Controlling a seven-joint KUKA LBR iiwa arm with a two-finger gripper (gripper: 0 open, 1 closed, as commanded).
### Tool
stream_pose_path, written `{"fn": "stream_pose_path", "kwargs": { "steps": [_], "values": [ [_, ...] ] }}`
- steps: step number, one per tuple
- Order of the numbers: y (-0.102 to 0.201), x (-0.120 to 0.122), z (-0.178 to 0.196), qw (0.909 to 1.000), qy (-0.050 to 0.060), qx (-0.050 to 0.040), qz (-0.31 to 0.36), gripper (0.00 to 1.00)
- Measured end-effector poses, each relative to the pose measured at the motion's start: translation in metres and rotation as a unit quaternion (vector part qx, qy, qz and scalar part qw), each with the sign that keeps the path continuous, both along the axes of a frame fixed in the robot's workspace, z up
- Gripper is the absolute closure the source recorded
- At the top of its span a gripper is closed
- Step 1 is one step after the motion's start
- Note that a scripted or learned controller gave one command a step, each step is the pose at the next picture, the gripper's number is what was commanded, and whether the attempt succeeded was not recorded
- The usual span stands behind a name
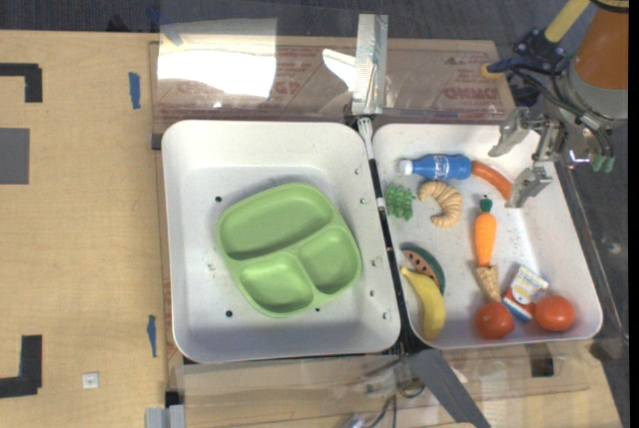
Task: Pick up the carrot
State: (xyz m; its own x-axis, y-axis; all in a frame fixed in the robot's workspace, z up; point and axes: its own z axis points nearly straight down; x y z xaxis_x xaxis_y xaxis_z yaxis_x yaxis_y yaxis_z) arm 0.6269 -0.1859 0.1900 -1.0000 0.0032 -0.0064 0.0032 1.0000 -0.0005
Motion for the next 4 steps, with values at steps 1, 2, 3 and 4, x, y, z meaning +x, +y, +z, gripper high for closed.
{"fn": "stream_pose_path", "kwargs": {
  "steps": [1, 2, 3, 4],
  "values": [
    [0.008, 0.007, -0.077, 0.9997, -0.01, -0.0014, 0.02, 0.0],
    [0.042, -0.02, -0.086, 0.9923, -0.018, -0.0067, 0.122, 0.0],
    [0.02, -0.064, -0.089, 0.9776, -0.016, -0.0079, 0.21, 0.0],
    [0.011, -0.098, -0.1, 0.9824, -0.004, -0.0018, 0.187, 0.0]
  ]
}}
